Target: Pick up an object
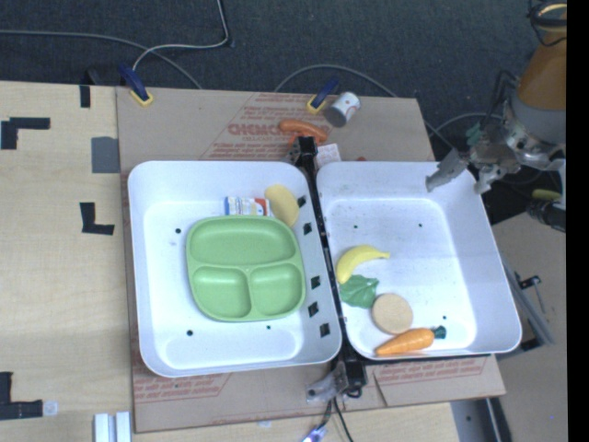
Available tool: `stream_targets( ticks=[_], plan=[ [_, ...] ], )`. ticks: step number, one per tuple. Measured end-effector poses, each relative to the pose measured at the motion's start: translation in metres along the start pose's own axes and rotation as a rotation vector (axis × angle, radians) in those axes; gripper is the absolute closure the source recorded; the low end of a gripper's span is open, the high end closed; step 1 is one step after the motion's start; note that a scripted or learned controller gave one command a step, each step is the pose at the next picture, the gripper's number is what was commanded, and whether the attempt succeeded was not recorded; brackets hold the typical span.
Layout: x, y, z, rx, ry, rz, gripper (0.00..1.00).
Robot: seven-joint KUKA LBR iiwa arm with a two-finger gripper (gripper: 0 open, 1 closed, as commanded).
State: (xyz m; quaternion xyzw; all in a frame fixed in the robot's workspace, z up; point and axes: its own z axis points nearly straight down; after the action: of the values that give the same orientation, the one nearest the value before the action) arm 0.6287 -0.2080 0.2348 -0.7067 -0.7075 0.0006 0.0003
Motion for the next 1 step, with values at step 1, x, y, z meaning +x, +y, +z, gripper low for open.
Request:
stream_targets(
  ticks=[1],
  plan=[
    [0.0704,-0.0439,0.1482,-0.003,0.001,-0.001,0.0]
  ],
)
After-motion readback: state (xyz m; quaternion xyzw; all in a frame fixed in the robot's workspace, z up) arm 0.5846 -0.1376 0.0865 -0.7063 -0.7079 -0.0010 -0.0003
